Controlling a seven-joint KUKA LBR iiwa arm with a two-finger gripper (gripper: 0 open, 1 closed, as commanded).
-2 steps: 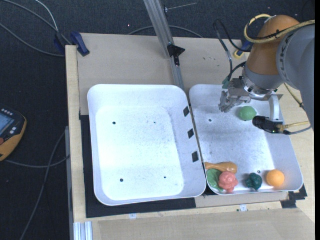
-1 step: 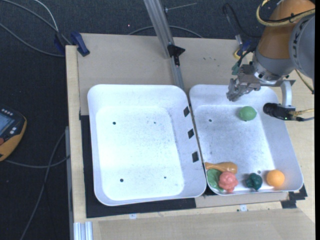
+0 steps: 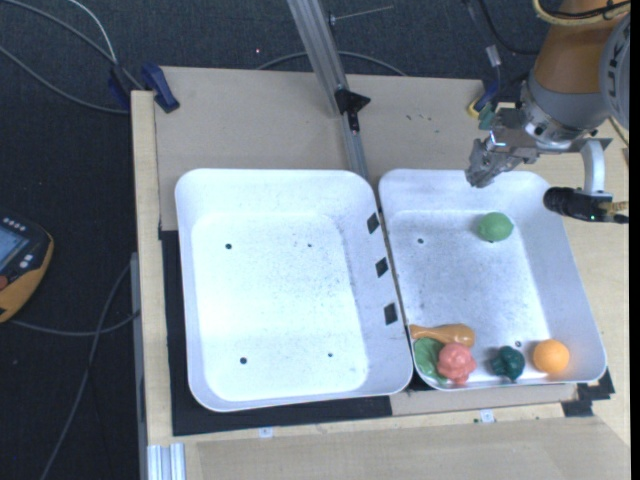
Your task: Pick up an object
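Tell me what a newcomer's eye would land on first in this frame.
Probably the orange-banded arm at the upper right, its hand poised over the far edge of the right bin, close to a lone green ball. Next, the bright cluster along that bin's near edge: an orange ball, a pink lump and a dark green piece.

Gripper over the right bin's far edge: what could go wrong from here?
1. The gripper hangs over the right bin rim; descending there could clip it.
2. The green ball is round and may roll away.
3. The orange ball and others crowd the near wall, leaving little room.
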